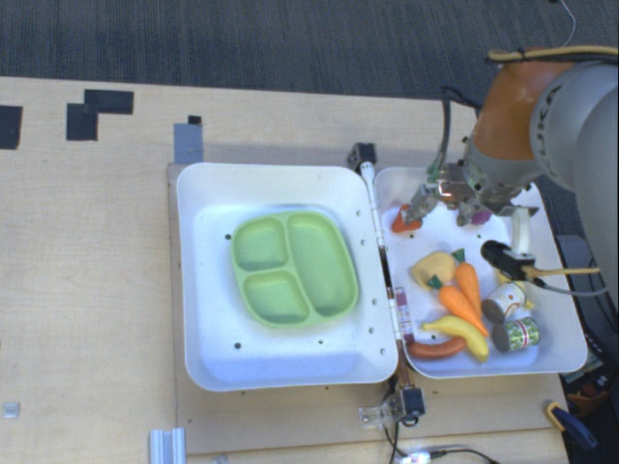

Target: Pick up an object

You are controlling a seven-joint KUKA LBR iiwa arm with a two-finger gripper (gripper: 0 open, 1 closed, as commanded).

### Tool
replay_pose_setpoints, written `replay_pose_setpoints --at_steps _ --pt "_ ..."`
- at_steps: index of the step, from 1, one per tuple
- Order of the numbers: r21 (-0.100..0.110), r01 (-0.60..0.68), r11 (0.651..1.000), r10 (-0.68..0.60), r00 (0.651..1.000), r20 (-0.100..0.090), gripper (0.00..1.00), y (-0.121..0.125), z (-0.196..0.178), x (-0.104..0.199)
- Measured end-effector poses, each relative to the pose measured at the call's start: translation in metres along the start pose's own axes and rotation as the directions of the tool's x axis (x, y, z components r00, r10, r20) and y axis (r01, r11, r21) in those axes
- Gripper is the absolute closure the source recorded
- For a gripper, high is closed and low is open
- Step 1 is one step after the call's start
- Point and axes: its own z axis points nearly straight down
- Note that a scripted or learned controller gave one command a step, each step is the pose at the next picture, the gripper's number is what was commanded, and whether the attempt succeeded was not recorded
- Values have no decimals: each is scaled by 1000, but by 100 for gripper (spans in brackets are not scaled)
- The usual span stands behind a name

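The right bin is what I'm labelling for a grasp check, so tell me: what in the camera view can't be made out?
- Pincer: too small and blurred, under the arm's wrist, to tell its finger state.
- Small red-orange object beside it: too small to identify, contact unclear.
- Right bin, far corner: covered by the arm.
- Can label: too small to read.

Glossy plastic green plate [293, 268]; matt wooden bench [87, 288]
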Motion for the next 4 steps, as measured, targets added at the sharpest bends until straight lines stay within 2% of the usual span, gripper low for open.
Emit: replay_pose_setpoints --at_steps 1,2,3,4 --pt "-8 -3 1000 3 1000 1 0 -32 49 -10" --pt "-14 -2 1000 2 1000 1 100 -29 36 -9" --pt "-14 -2 1000 2 1000 1 0 -30 36 -9" --pt "-18 0 1000 0 1000 1 100 -28 25 -8"
